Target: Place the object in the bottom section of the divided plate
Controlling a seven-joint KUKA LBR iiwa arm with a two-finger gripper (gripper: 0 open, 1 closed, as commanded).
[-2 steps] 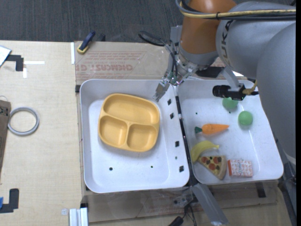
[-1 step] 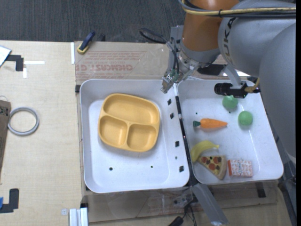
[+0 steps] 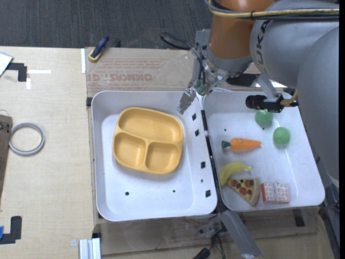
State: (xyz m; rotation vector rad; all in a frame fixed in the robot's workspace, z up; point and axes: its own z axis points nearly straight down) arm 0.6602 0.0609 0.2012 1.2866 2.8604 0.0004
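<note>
A yellow divided plate [image 3: 148, 140] lies in the left white bin [image 3: 156, 193], with one wide section at its far side and two smaller ones at its near side. All three sections look bare. My gripper [image 3: 190, 97] hangs over the ridge between the two bins at their far end, just beyond the plate's upper right corner and tilted toward the left bin. In the right bin [image 3: 294, 169] lie a toy carrot [image 3: 243, 143], a banana [image 3: 233, 170], a pizza slice [image 3: 243, 189], a red and white box [image 3: 275, 192] and two green balls [image 3: 263, 117] [image 3: 281, 136].
The grey arm with its orange band [image 3: 237, 15] reaches in over the right bin's far corner. A flat cardboard sheet [image 3: 140, 72] lies behind the bins. A roll of tape [image 3: 24, 138] rests on the wooden bench at the left.
</note>
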